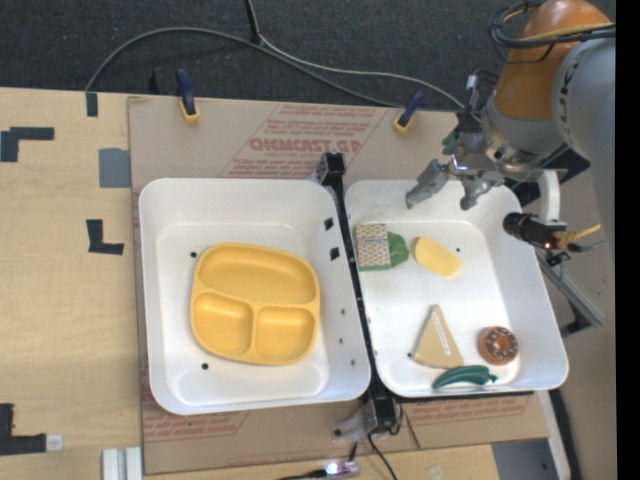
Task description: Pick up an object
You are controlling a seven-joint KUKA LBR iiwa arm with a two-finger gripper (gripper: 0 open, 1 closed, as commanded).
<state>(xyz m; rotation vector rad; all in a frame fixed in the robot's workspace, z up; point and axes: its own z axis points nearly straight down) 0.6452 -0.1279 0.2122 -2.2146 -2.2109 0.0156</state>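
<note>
Yellow oval toy, likely lemon or potato piece, lies in right bin, nearest item to gripper. Gripper hangs over bin's far rim, 2 fingers spread, nothing between them. Target sits below gripper in view, toward bin centre and slightly left; long axis runs roughly left-right with slight tilt. Just left: patterned card on green piece. Near front: tan wedge, donut, green pepper-like item. Left bin holds yellow divided plate.
</note>
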